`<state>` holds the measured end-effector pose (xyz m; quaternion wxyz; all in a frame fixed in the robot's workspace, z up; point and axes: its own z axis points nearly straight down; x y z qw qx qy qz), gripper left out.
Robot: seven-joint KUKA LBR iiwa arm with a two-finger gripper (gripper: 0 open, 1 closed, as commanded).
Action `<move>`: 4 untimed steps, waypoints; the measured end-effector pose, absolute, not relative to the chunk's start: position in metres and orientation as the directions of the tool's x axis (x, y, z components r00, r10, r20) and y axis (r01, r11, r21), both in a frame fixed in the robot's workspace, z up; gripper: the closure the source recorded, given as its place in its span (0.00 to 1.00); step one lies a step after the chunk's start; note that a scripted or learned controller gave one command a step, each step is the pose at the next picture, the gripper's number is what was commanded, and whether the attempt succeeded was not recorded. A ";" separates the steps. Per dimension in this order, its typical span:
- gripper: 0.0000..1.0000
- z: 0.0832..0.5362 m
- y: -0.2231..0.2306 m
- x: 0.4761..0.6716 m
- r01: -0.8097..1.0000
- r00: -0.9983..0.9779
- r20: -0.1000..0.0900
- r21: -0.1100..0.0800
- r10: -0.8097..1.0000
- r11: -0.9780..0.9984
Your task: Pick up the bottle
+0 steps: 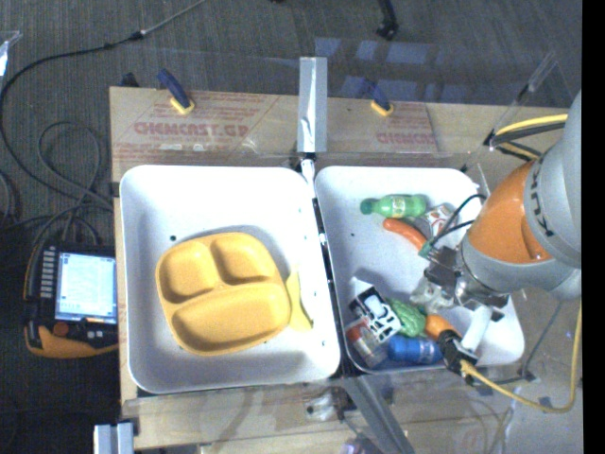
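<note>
I reached in from the right over the right bin [340,253], my grey arm [558,206] with its orange band bent low above that bin's near right part. My pincer [442,303] hung over the cluster of things at the bin's front, close above a green item [408,316] and a small orange piece [437,325]; whether it stood open or closed I could not tell, and I saw nothing plainly held in it. The bottle [395,205], green with a label, lay on its side near the far wall of the right bin, well apart from my pincer. Just in front of it lay an orange carrot-like thing [405,232], and beside that a small can [437,219] with red on it. At the front of the bin a blue object [412,350] lay near the wall, touching or nearly touching a black-and-white pack [376,314] to its left. In the left bin [142,253] sat a yellow tray [225,291] with three compartments, tilted a little, with a pale yellow piece [302,303] showing at its right edge against the bin's wall.
</note>
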<state>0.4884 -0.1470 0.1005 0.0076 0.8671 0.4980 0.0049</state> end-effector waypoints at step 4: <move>0.00 0.091 -0.146 0.497 0.382 0.924 0.008 0.017 0.382 -0.924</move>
